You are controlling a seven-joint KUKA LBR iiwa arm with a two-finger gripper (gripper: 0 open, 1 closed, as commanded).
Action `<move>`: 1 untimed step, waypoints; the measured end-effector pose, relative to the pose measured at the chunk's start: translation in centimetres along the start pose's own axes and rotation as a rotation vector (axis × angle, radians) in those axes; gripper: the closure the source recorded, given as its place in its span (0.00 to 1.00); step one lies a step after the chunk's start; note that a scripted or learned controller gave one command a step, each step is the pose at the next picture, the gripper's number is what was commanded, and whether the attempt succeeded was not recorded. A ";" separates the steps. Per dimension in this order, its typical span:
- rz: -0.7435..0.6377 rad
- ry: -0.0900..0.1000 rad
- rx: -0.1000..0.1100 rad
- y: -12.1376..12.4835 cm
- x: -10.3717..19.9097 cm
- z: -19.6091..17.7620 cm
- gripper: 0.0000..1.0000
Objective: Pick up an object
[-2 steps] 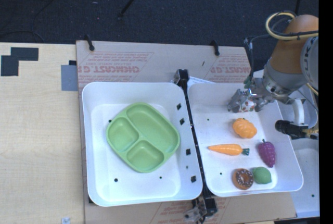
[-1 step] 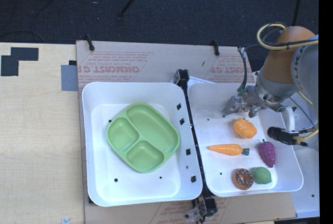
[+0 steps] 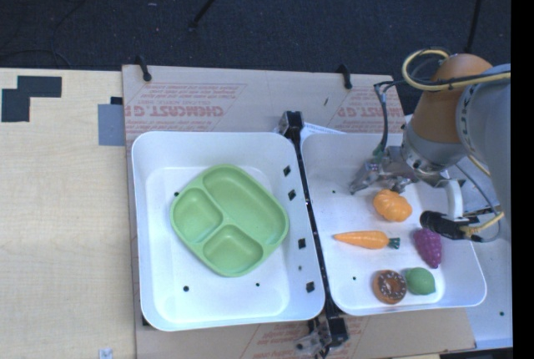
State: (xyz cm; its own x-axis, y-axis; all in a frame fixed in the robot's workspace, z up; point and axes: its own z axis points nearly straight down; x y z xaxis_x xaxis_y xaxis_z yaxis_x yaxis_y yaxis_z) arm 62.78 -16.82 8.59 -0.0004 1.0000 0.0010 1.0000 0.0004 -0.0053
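Where right bin (image 3: 350, 157) holds carrot (image 3: 364, 240), left bin (image 3: 158, 299) holds plate (image 3: 229, 219).

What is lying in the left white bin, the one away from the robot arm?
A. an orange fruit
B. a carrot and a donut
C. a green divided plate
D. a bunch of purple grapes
C: the green divided plate lies alone in the left bin, while the carrot, donut, grapes and orange fruit all lie in the right bin.
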 end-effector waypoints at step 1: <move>0.000 0.000 -0.002 0.1 0.0 -1.2 1.00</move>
State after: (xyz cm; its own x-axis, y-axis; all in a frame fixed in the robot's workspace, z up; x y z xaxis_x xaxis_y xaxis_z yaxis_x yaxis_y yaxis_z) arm 62.85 -16.84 9.80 -0.0004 1.0000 0.0007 1.0000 0.0004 -0.0035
